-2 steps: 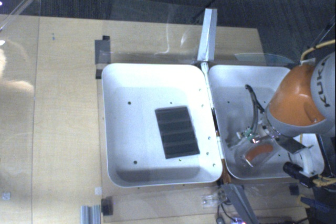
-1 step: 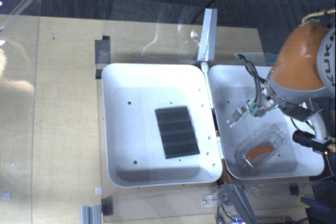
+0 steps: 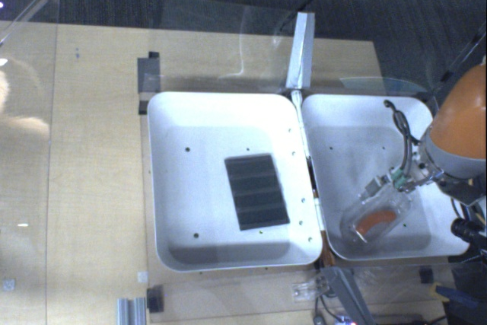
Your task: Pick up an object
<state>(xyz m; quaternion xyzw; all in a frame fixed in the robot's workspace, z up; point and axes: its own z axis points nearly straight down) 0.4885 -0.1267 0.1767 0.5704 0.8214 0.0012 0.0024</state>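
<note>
1. Two white bins are set side by side on a pale wooden bench [image 3: 84, 186]; the left bin [image 3: 171, 164] fills frame centre, the right bin [image 3: 342, 125] sits at centre right, rims nearly touching.
2. A dark ribbed rectangular pad [image 3: 257, 191] is seen flat in the middle of the left bin, slightly tilted, well apart from all four walls; open floor is left all round it.
3. The arm [image 3: 460, 125] is seen entering from the right edge, orange band over the right bin's right rim.
4. The gripper [image 3: 392, 185] is lowered into the right bin's lower half, just above a clear object with an orange-red part [image 3: 374, 221] lying near the bottom wall.
5. Finger spacing cannot be told; contact with the object cannot be told either.
6. Upper left floor of the right bin is bare.
7. A clear panel and a metal post [image 3: 301, 49] are seen behind the bins; dark carpet lies along the top of the frame.
</note>
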